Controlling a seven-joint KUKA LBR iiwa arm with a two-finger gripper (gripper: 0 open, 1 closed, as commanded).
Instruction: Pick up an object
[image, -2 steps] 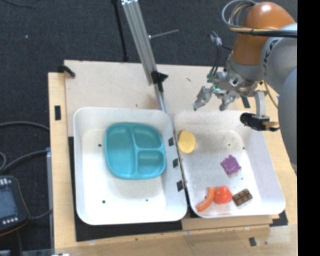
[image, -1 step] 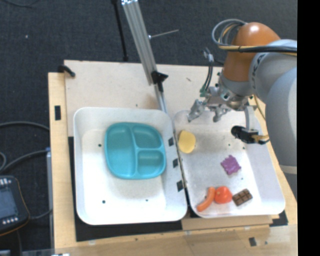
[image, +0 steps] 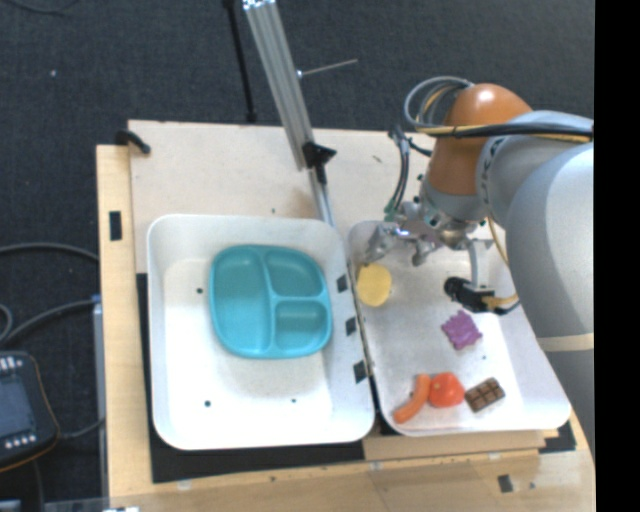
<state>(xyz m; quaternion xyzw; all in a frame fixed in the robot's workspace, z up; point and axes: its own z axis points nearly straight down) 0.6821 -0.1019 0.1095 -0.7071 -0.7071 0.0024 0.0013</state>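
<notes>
Just above a yellow disc (image: 374, 285) in the right bin's (image: 412, 340) upper-left corner hangs the tool (image: 400, 243) — apart or together, impossible to tell — purple block (image: 461, 329) lower right.

Yellow disc (image: 374, 285), purple block (image: 461, 329), orange piece (image: 435, 392), brown bar (image: 484, 394): right bin (image: 410, 340)

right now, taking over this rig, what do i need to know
Gripper: at the far end of the right bin, beside the yellow disc; no object visibly held.
Things: the right bin also holds a purple block, an orange toy and a brown block. The left bin holds a teal divided plate.
Done: nothing picked up yet.
Left: grasp and lift one object; the yellow disc looks nearest.
</notes>
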